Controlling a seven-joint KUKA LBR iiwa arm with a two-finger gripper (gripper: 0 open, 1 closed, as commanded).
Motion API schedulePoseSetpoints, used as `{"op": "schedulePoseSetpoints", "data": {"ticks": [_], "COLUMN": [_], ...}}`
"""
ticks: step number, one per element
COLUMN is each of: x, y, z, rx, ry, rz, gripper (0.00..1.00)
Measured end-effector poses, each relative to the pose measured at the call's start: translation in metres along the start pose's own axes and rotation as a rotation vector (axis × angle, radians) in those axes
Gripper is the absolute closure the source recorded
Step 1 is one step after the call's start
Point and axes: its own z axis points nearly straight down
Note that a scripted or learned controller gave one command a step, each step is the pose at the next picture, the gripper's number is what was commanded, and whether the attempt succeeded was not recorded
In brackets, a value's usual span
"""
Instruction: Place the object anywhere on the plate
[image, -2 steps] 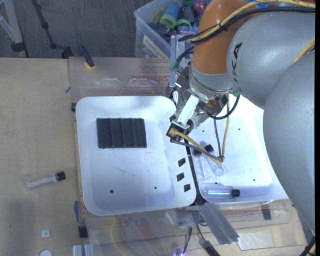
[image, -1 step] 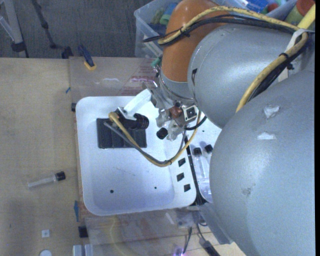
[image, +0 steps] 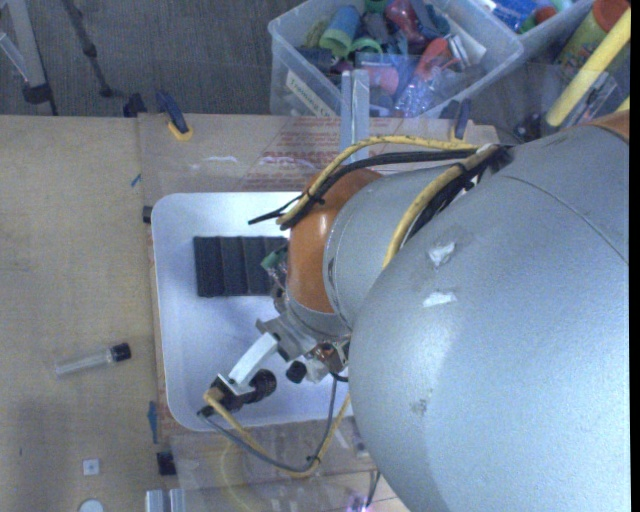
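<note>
A black ribbed flat slab lies in the upper part of the left white bin. My arm reaches in from the right and covers the bin's right half and all of the other bin. The orange band above the wrist hangs over the slab's right end. My gripper points down there, mostly hidden under the wrist. A small green bit shows at the wrist's edge, touching the slab's right end; what it belongs to is unclear.
A clear tub full of several colourful toys stands at the back. A small clear tube with a black cap lies on the wooden bench left of the bin. A blue clamp sits at the bench's back left.
</note>
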Motion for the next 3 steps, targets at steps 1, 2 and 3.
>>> {"op": "schedulePoseSetpoints", "data": {"ticks": [1, 2, 3], "x": [0.051, 0.051, 0.0], "y": [0.002, 0.042, 0.008], "z": [-0.094, -0.143, 0.07], "rx": [-0.003, -0.004, -0.001], "ry": [0.003, 0.007, 0.005], "rz": [-0.268, 0.155, 0.336], "gripper": [1.0, 1.0, 1.0]}}
